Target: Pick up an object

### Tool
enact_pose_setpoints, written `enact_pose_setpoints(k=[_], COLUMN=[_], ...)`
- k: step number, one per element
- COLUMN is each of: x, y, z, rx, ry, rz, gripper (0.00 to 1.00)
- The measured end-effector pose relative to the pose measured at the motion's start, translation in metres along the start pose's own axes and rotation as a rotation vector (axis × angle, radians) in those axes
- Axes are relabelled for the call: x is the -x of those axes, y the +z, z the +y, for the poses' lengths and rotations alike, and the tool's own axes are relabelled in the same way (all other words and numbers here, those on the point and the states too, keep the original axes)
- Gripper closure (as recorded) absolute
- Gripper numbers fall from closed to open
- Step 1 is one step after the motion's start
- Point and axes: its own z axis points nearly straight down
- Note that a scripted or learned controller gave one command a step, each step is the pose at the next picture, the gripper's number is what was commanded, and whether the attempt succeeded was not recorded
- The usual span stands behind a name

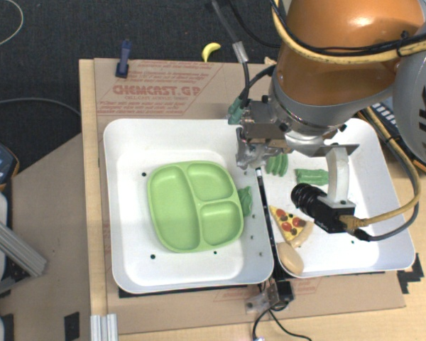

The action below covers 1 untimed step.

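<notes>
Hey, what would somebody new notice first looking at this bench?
First the big orange band of the arm, filling the upper right above the right bin. Next the green divided plate lying in the middle of the left bin. Then the toy pizza slice near the right bin's front left, beside a black cylindrical part of the end effector assembly.

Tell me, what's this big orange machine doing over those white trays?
A robot arm is reaching in from the right to pick something up. Its pincer hangs near the divide between the two bins. The left bin holds a green divided plate. The right bin holds a toy pizza slice and some green pieces. Nothing looks lifted yet.
</notes>
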Motion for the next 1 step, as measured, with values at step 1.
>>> enact_pose_setpoints(k=[1], x=[-0.0004], y=[-0.0102], z=[0.0006], rx=[0.003], ry=[-0.001], rz=[0.000], gripper=[1.00])
